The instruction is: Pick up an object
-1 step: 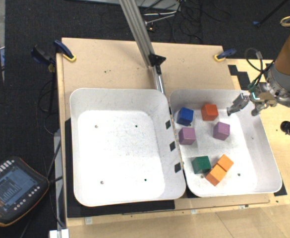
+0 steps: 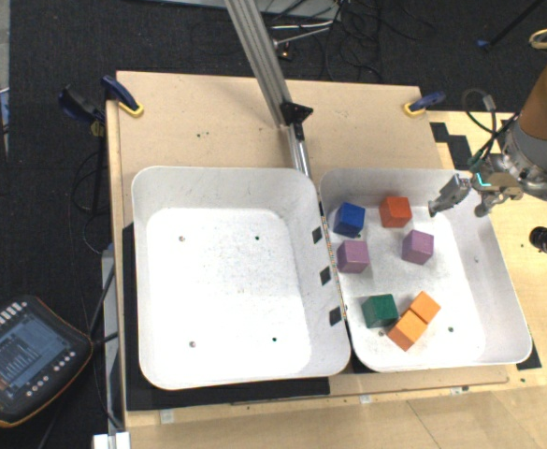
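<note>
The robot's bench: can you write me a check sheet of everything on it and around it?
Surface: tan wooden bench bearing a left bin and a right bin, both white.
Job's things: in the right bin, blue block, red block, two purple blocks, green block, two orange blocks touching.
Clutter: nothing seen.
Hand: the hand is open above the right bin's far right corner, holding nothing.
Cables: black cables on the floor behind the bench.
Surroundings: control pad lower left; clamps at the back corners.
</note>
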Controlling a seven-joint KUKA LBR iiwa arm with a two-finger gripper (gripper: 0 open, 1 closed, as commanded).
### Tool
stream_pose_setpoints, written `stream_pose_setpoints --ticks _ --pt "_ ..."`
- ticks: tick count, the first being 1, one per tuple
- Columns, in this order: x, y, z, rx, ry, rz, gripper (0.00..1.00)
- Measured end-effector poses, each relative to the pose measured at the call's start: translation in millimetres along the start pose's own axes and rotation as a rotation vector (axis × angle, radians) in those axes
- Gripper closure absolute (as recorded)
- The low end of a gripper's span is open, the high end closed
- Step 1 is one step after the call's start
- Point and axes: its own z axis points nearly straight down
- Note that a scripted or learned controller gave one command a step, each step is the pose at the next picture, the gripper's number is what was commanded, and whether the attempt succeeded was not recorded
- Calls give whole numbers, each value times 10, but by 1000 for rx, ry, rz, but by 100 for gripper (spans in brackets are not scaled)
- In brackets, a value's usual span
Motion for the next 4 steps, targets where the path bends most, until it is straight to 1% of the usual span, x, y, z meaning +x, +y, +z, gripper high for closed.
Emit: stream_pose_setpoints --ticks 1,2,3,4 --pt "38 30 631 4 1 0 0" --pt "45 49 999 -5 0 1 0" --pt "45 56 880 -7 -2 -2 100" --pt "119 144 305 -8 -1 -1 100"
